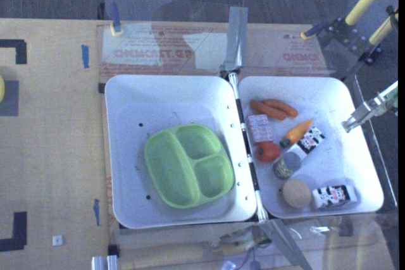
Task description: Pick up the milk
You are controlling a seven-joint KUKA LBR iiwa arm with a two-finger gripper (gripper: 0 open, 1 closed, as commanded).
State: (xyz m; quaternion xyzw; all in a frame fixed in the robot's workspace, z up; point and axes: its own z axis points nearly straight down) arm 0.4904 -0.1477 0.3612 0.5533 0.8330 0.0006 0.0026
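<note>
Two small cartons with a black-and-white cow pattern lie in the right bin (361, 155). One milk carton (332, 195) rests on its side near the bin's front right corner. The other cow-patterned carton (311, 140) lies mid-bin, touching the carrot (297, 132). My gripper (352, 122) hangs over the bin's right rim, above and to the right of both cartons, with nothing visibly in it. It stands well apart from each carton.
The right bin also holds two sausages (273, 109), a red-and-white packet (260, 128), a red tomato (268, 151), a dark can (288, 165) and a beige round object (296, 193). A green divided plate (188, 165) lies in the left bin (126, 104).
</note>
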